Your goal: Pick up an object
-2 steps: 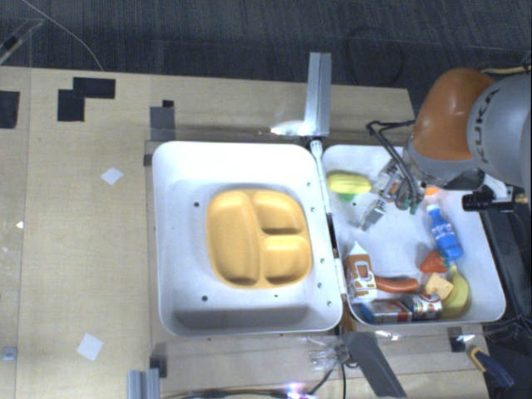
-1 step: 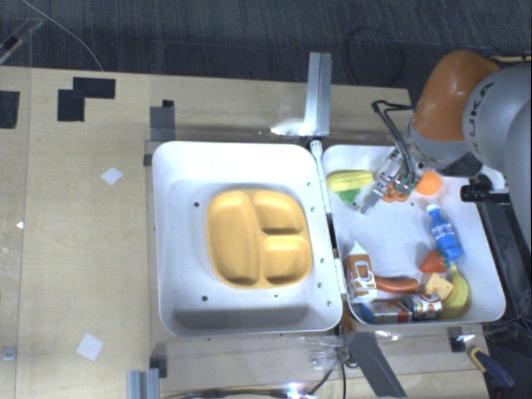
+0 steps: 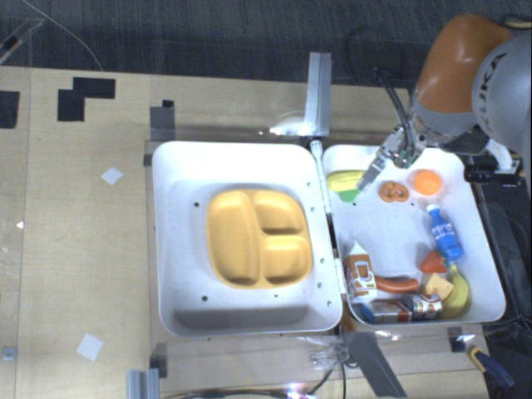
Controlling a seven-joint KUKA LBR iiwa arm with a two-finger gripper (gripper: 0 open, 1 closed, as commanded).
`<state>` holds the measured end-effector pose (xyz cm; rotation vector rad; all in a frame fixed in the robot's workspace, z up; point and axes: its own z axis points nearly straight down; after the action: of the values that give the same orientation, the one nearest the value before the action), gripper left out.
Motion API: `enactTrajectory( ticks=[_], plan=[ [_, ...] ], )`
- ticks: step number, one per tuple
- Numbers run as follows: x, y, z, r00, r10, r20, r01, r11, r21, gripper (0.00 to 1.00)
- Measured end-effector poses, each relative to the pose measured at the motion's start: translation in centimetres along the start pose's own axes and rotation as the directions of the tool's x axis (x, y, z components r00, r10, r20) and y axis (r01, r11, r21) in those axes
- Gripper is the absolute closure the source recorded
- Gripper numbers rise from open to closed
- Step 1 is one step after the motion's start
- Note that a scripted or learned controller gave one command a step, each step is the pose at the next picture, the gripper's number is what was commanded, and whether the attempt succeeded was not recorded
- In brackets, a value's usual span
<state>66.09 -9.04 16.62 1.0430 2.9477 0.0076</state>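
Yellow-green banana-shaped plastic toy [image 3: 342, 179] sits in the right white bin's [image 3: 490, 302] far-left corner, gripper [image 3: 371, 173] right at it, can't tell its grip, so I'd guess it could clip the wall or the pretzel-shaped brown toy [image 3: 393, 192] nearby.

Bench layout: two bins side by side.
A divided tray [image 3: 256, 238] lay in the left bin [image 3: 170, 248]; small items crowded the right bin [image 3: 486, 264], lower right of frame.

No lettering is readable; the labels on the carton [image 3: 358, 274] and can [image 3: 422, 307] are too blurred.
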Motion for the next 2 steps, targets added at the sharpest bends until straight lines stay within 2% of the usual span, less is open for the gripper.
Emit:
enactTrajectory(
  ticks=[1, 2],
  plan=[
    [0.6, -2.1, 4.6, 0.964, 0.267, -0.007, -0.267, 0.964, 0.009, 0.00],
    [-2.3, -1.4, 7.2, 0.892, 0.453, -0.014, -0.452, 0.892, 0.014, 0.00]
  ],
)
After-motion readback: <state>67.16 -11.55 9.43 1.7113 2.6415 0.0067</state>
